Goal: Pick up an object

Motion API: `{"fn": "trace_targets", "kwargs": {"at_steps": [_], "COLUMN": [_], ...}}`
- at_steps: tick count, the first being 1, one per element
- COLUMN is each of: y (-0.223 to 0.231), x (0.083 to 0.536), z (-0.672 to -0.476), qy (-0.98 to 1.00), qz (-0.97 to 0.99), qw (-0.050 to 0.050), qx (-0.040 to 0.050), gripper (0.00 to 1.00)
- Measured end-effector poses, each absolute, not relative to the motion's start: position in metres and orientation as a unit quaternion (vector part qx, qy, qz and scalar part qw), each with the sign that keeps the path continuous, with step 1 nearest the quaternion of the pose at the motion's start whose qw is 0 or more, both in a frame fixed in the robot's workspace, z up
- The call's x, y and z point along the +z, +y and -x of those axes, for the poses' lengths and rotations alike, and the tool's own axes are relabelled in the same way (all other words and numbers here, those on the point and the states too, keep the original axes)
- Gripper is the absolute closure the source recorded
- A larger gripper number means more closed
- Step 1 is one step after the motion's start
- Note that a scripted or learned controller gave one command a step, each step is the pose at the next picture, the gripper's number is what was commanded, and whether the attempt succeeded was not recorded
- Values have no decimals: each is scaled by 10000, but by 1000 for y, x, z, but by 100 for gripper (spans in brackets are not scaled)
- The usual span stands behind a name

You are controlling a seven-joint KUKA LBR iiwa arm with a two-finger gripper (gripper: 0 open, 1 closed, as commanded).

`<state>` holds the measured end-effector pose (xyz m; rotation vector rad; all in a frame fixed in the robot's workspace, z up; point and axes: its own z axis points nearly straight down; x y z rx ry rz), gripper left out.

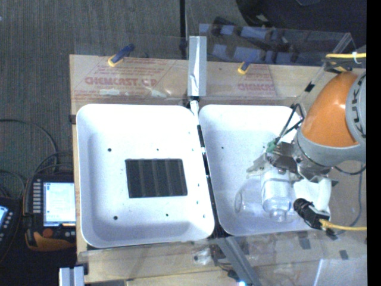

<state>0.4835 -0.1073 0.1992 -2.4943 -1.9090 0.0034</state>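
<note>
At the far left, off the bench, a handheld control pendant rests on the floor with its screen lit. The left bin carries a dark ribbed rectangular pad lying flat near its middle. Just beside it, the right bin has the arm reaching low over its right half, the wrist and gripper pointing down toward the bin floor. Beneath the gripper, toward the bin's front right, there looks to be a clear, glassy object, its outline faint against the white; what it is exactly cannot be told. Whether the pincer is wide or narrow cannot be told from this slant. If clear plastic, the object is probably light, slick and easily dented, best taken across its narrower width.
</note>
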Motion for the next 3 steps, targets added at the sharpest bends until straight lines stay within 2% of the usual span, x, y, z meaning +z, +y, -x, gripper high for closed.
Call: {"fn": "trace_targets", "kwargs": {"at_steps": [1, 2, 3], "y": [-187, -121, -208], "x": [246, 171, 309], "z": [-493, -483, -484], "qy": [-5251, -4717, -5024], "qz": [8511, 8818, 8647], "qw": [-3, 18, -10], "qx": [19, 17, 14], "gripper": [0, 0, 0]}}
